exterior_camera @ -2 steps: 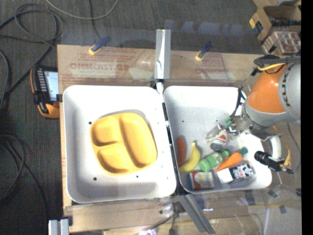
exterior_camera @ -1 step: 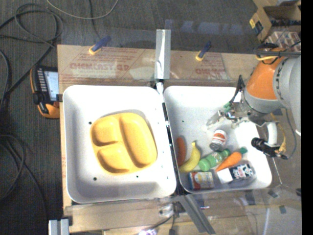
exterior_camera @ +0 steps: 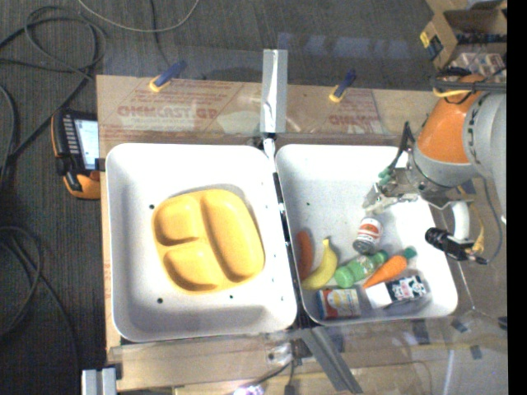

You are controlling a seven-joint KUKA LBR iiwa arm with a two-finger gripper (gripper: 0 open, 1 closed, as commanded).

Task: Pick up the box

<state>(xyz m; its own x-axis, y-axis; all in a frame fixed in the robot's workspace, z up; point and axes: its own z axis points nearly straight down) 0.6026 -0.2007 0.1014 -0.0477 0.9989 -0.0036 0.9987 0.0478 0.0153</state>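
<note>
I see the arm [exterior_camera: 461, 142] reaching in from the right, its orange band above the right bin [exterior_camera: 329, 171]. The claw [exterior_camera: 387, 192] hangs over the right part of that bin, above bare white floor and just beyond a small can [exterior_camera: 368, 234] with a red label. I cannot tell from this angle how the claw is set, and nothing shows in its grasp.

The box [exterior_camera: 402, 291], white with a black-and-white cow pattern, lies flat in the near right corner of the right bin, well apart from the claw. A carrot [exterior_camera: 385, 271] rests against its far side, and a green bottle [exterior_camera: 359, 269] lies just left of the carrot. Left of the box sits a squat packet [exterior_camera: 339, 302] with a red and blue label. A banana [exterior_camera: 323, 266] and a reddish sausage [exterior_camera: 304, 252] lie along the bin's left wall.

In the left bin [exterior_camera: 132, 171] I see a yellow divided tray [exterior_camera: 208, 239]. An orange handset [exterior_camera: 76, 151] sits off the counter's [exterior_camera: 189, 105] left edge.
</note>
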